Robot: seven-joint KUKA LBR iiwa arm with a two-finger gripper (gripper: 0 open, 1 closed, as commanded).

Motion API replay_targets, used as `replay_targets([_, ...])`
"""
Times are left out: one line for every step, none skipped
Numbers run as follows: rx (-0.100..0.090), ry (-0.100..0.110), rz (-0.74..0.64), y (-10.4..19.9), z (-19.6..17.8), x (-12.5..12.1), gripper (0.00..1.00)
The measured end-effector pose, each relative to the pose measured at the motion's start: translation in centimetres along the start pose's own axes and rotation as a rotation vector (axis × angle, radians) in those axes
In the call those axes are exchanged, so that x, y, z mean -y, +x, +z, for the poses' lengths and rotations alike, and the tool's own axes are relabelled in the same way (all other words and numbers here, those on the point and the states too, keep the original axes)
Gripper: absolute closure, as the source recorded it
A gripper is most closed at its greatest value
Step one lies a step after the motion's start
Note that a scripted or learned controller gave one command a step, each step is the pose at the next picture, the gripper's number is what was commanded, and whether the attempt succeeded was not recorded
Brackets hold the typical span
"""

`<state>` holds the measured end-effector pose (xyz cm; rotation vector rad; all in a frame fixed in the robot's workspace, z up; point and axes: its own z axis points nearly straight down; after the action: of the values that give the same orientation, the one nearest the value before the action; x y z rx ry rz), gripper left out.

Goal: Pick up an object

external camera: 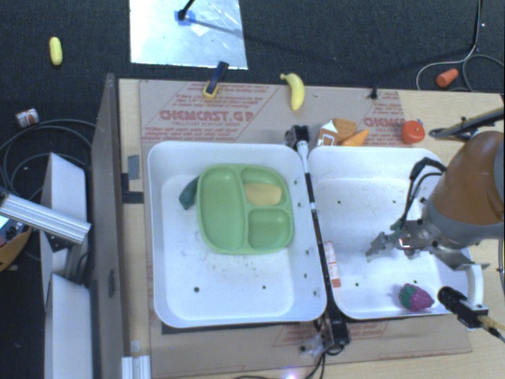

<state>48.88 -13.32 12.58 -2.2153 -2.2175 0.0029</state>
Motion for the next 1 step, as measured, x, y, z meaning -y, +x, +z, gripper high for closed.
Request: replay_targets([0.006, -0.023, -0.009, 1.77, -8.26, -9.47, 0.0])
